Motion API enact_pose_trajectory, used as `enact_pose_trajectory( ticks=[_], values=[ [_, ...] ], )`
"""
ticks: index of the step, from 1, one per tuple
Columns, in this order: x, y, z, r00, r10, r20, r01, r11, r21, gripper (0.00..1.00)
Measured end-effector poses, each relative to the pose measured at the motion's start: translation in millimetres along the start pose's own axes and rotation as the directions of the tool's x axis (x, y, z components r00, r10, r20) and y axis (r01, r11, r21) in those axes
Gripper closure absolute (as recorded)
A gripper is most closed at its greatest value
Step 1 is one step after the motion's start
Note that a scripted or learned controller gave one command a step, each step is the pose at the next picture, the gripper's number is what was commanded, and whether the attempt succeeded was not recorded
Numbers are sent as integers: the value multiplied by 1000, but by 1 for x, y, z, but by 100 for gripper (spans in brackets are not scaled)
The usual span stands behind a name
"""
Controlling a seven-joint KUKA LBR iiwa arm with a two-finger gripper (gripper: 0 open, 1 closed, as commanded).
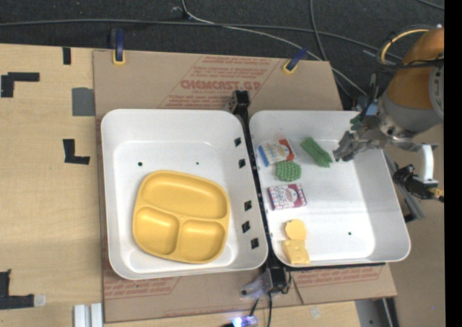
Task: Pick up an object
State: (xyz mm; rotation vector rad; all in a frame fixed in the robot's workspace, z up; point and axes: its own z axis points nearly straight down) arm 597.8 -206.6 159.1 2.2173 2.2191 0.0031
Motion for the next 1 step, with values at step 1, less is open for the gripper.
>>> enact_pose_trajectory(
  ticks=[1],
  values=[
    [1,8,-62,1000,-1,1,1,1000,-1,100]
  ],
)
